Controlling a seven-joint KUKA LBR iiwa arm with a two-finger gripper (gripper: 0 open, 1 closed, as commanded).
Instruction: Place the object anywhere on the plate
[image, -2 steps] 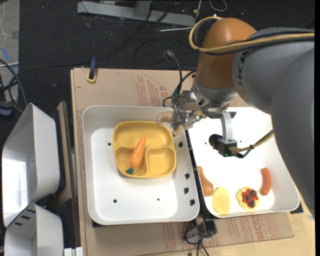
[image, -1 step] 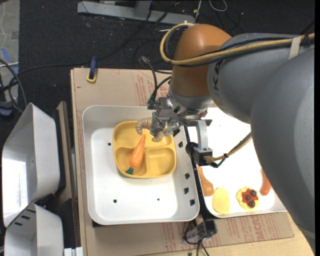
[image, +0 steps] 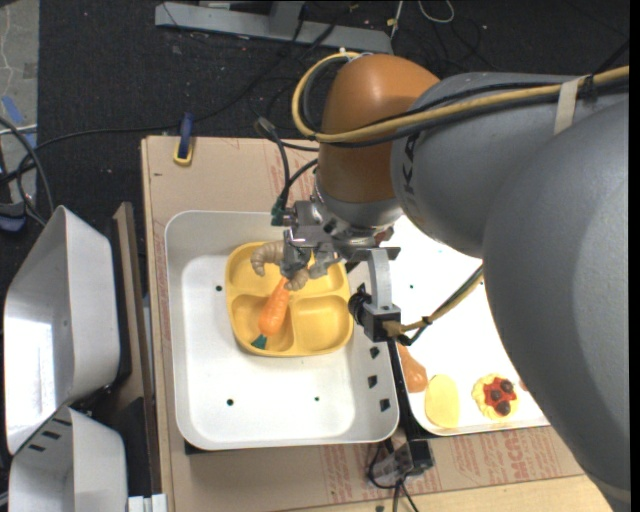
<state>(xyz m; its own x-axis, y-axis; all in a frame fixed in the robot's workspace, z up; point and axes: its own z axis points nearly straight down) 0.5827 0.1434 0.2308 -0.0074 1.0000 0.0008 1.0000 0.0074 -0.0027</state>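
A yellow divided plate (image: 318, 325) sits in the left white bin (image: 200, 330). An orange toy carrot (image: 274, 310) lies on the plate across its divider, green end toward the front left. My gripper (image: 296, 264) hangs just over the carrot's upper tip at the plate's back part. Its fingers (image: 263, 259) stand spread apart, wider than the carrot, and do not press on it. The arm's orange band (image: 370, 110) and grey body cover the back of both bins.
The right bin (image: 470, 350) holds a small orange piece (image: 413, 377), a yellow piece (image: 442, 399) and a red piece (image: 497, 394) near its front. White containers (image: 55, 320) stand left of the bench. A blue-and-yellow clamp (image: 183, 142) sits at the back left.
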